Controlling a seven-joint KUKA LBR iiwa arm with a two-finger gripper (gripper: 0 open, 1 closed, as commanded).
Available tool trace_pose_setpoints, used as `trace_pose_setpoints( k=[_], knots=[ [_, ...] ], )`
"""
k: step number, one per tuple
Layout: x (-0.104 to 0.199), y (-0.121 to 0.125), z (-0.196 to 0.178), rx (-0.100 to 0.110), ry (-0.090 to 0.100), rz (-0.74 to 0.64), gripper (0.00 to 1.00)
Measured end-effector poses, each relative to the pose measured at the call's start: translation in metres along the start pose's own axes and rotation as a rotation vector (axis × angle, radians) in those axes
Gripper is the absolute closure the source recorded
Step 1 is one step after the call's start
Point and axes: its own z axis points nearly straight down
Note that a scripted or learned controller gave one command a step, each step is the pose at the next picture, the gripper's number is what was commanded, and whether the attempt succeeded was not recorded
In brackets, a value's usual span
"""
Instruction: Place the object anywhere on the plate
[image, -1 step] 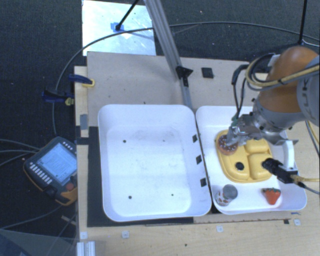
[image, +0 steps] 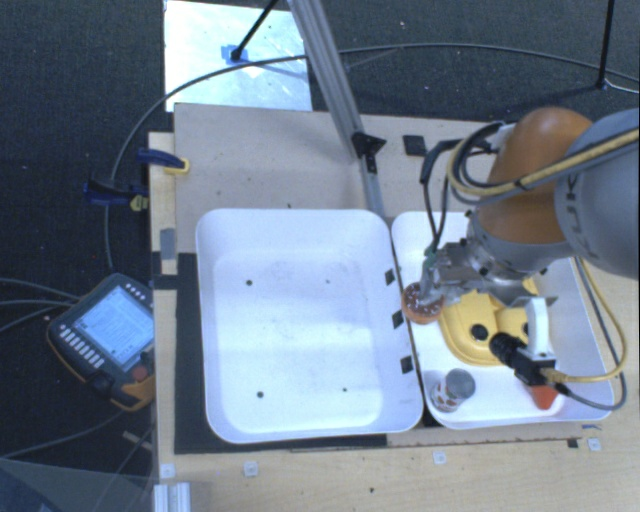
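I'm looking down on the right bin, where the grey arm with its orange band comes in from 3 o'clock and covers most of the bin's far half. The gripper is low over the bin's left side. The wrist blocks my line of sight, so I cannot tell whether it is released or clenched. Right at its tip, toward 7 o'clock, is a small round brown piece, close against the bin's left wall. I cannot tell whether it is gripped or only lying there. The yellow plate lies just beside that piece at its 4 o'clock, and the wrist hides the plate's far edge. Whether piece and plate touch is unclear. At the plate's 6 o'clock, in the bin's near left corner, stands a little cup with a grey top. An orange lump sits near the bin's near right corner. At 9 o'clock is the left bin, white with a few dark specks on its floor, and black tabs sit along the wall it shares with the right bin. A slanted metal pole crosses the bench at 12 o'clock. A blue and yellow clamp grips the bench's far left corner. A teach pendant rests off the bench at 9 o'clock, its screen lit but its text too small for me to read.
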Motion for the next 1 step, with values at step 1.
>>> trace_pose_setpoints(
  k=[1],
  knots=[
    [0.0433, -0.0046, -0.0004, -0.001, 0.000, 0.001, 1.00]
  ],
)
